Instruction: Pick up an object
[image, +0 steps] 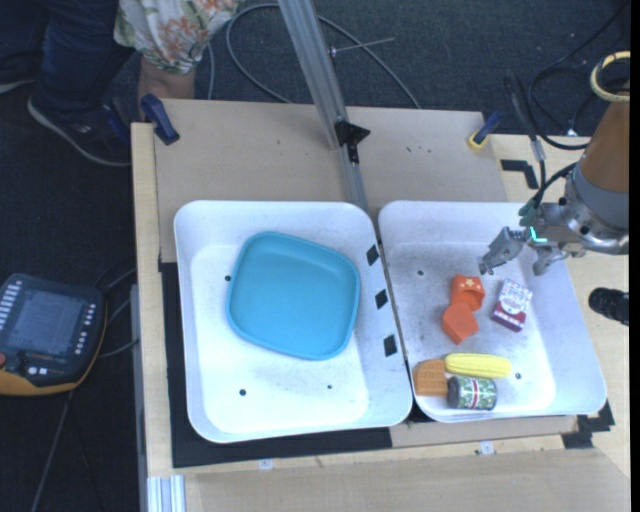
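From the fixed overhead camera, the grey two-finger gripper (520, 250) hangs over the upper right part of the shallow white right-hand bin (575, 395), its jaws spread wide with nothing between them. One finger points down-left, the other down-right.

Just below the jaws, between the two fingertips' lines, lies a small white-and-red carton (511, 305), tilted, apart from both fingers. Below and left of the jaws sits an orange plastic toy in two blocky pieces (463, 308), just beside the carton. Farther below the jaws, near the bin's front wall, a yellow plastic corn cob (478, 366) lies crosswise, touching a dark green-labelled can (471, 393) lying on its side beneath it, with a tan round-edged biscuit-like piece (430, 377) at their left (what it is exactly is hard to tell).

Well to the left of the jaws, across the divider, the shallow white left-hand bin (200, 300) bears a light blue rounded-square plastic plate (294, 294). Nothing stands between the jaws and the carton.
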